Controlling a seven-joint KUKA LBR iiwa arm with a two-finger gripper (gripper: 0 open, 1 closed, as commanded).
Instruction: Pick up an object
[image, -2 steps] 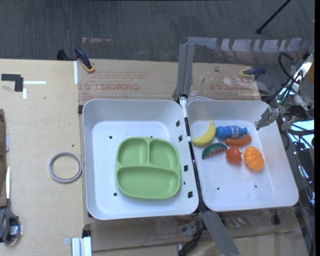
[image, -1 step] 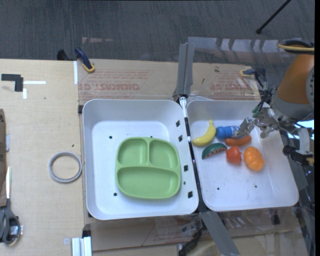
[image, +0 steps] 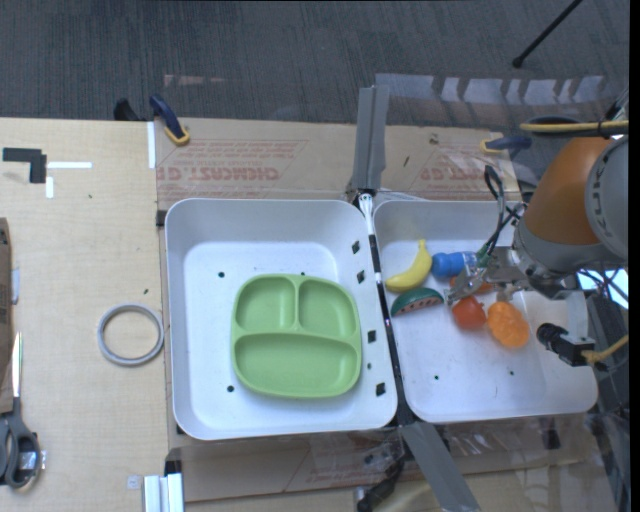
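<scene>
Camera view, from above: two white bins side by side. The left bin (image: 190, 300) holds a green tray (image: 296, 337). The right bin (image: 480, 390) holds a banana (image: 413, 267), a watermelon slice (image: 416, 300), a blue object (image: 449, 263), a tomato (image: 468, 314) and an orange (image: 508, 324). The gripper (image: 468, 287) sits low among these, just above the tomato; its opening and any hold cannot be told.
</scene>
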